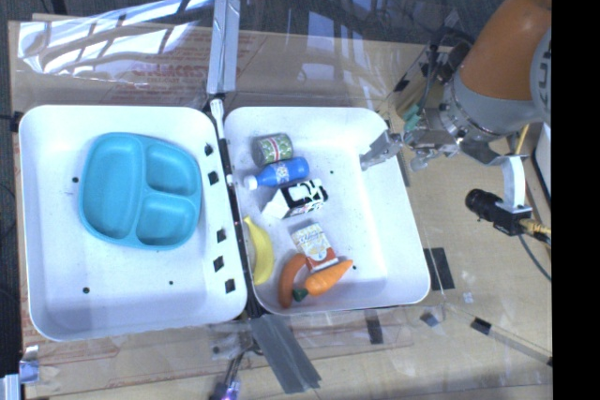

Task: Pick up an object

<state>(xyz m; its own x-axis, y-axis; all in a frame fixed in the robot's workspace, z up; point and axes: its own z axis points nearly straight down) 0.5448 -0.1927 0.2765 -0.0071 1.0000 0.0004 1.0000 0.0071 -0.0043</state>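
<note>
The right bin (413, 244) holds several small things. A green-labelled can (273, 148) lies at the back, with a blue bottle (280, 173) just in front of it. A black-and-white carton (306, 196) sits mid-bin. Nearer the front are a banana (260, 250), an orange juice box (314, 243), a carrot (329, 277) and a red sausage (289, 282). My gripper (380, 151) hangs over the bin's back right corner, apart from all of them and with nothing seen in it.
The left bin (37, 229) carries a blue divided plate (141, 189). A grey strip (223, 42) runs along the divider between the bins. The arm's orange band (506, 42) stands beyond the right bin's rim. Small tape pieces (438, 267) lie on the bench.
</note>
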